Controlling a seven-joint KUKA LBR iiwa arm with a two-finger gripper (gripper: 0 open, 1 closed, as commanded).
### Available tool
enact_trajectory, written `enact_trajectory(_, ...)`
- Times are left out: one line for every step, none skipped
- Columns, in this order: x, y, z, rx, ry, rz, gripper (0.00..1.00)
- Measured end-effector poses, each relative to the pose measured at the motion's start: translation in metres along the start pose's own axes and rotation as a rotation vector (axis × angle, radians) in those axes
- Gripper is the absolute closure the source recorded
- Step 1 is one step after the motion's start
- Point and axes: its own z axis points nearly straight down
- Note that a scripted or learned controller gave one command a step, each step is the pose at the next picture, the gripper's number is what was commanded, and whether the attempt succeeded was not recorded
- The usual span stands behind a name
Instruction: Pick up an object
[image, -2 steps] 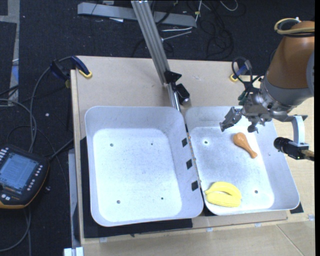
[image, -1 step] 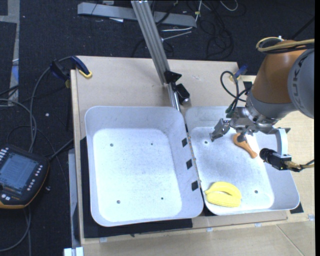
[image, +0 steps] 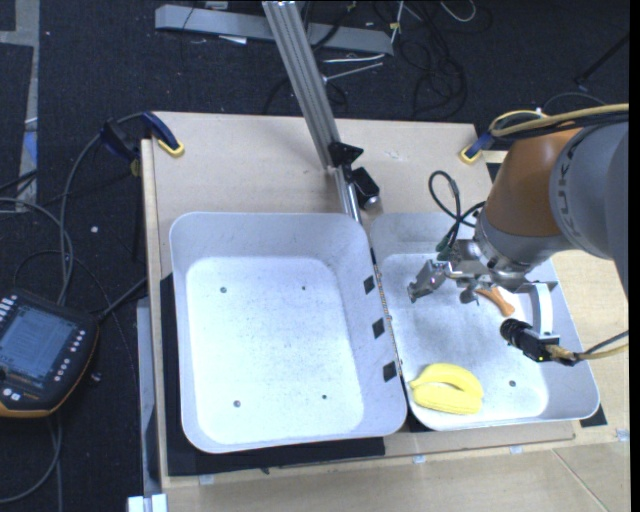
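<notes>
Arm: the grey KUKA arm (image: 590, 190) reaches in from the right, its orange band (image: 530, 185) sitting above the wrist, the wrist angled down over the right bin.
Gripper: the gripper (image: 432, 283) hangs over the upper half of the right bin, pointing toward the divide between the two bins. Its metal fingers stand apart with a plain gap, and nothing sits between them — so it's spread and carrying nothing.
Banana: the yellow banana (image: 447, 388) lies on the floor of the right bin, down at the near edge, close to the near-left corner. It's well apart from the gripper, which sits above it in the view, toward the far side.
Orange object: there's a small orange thing (image: 497, 298) just beside the wrist, partly hidden by the arm; what it is, I can't tell.
Right bin: the white right bin (image: 565, 395) holds the banana.
Left bin: the white left bin (image: 270, 330) sits touching the right one along the middle.
Desk: the pale wooden desk (image: 250, 165) carries both bins.
Pendant: a handheld control pendant (image: 35, 350) lies on the dark floor to the left.
</notes>
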Motion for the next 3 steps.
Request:
enact_trajectory(0.000, -0.001, 0.045, -0.001, 0.000, 0.000, 0.00)
enact_trajectory(0.000, 0.000, 0.032, -0.005, 0.000, 0.000, 1.00)
enact_trajectory(0.003, 0.004, -0.030, -0.011, -0.001, -0.001, 1.00)
